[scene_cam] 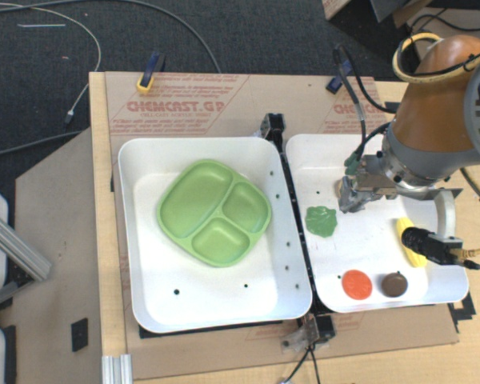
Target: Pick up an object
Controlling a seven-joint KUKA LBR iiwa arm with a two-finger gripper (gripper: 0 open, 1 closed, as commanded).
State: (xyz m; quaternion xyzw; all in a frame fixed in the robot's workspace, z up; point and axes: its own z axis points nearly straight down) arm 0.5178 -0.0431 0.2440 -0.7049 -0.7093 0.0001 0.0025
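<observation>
Claw (350, 201) hung over the right bin (320, 158), just beside the green lump (321, 221); couldn't tell its grip state.

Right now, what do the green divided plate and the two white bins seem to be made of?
The green three-compartment plate looks like moulded plastic with a matte finish: even colour, soft rounded ridges, no glare. The left white bin and right white bin seem thin formed plastic, slightly glossy, with rounded corners and rolled rims.
</observation>
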